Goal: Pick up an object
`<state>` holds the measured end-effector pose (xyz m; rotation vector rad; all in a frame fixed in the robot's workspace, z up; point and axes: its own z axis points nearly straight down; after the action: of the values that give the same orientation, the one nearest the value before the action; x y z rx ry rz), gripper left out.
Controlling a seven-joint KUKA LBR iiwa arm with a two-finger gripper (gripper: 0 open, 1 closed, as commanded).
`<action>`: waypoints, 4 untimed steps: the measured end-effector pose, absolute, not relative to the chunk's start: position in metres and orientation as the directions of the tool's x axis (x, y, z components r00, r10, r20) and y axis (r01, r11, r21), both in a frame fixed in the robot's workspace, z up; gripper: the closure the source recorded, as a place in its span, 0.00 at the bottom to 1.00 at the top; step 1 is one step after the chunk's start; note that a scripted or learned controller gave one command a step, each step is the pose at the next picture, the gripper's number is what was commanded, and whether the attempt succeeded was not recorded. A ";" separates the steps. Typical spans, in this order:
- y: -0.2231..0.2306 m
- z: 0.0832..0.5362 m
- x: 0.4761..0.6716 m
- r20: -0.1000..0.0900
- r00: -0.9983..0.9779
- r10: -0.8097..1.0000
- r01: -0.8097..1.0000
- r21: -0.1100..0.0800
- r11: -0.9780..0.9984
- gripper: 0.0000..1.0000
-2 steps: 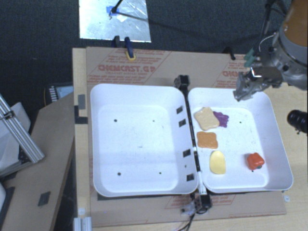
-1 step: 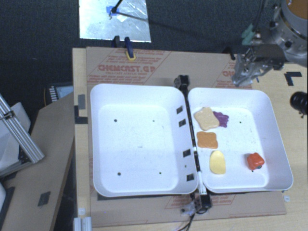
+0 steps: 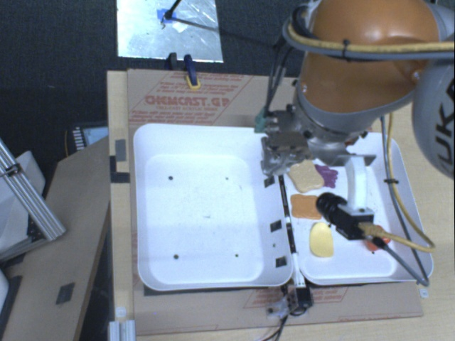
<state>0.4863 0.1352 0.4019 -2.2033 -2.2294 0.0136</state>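
Observation:
My gripper hangs low over the left edge of the right bin, close to the seam between the two bins. Just to its right lies a tan bread-like slice, with a purple piece beside it. Below them sit an orange flat piece and a yellow oval piece. A small red-orange thing lies near the bin's front right. The arm's large orange and grey wrist hides the back of the right bin. I see nothing held under the gripper.
The left bin lies next to the right one, and both rest on a cardboard sheet. A shiny metal plate and a blue and yellow clamp sit at the back. Aluminium rails stand far left.

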 end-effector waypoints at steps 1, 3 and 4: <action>0.077 0.472 0.487 0.001 0.004 1.000 1.000 0.009 -0.004 1.00; 0.165 0.536 0.486 0.003 -0.008 1.000 1.000 0.005 0.008 1.00; 0.206 0.535 0.486 0.002 -0.008 1.000 1.000 0.001 0.008 1.00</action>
<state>0.4859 0.2057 0.5347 -2.2124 -2.2295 -0.0043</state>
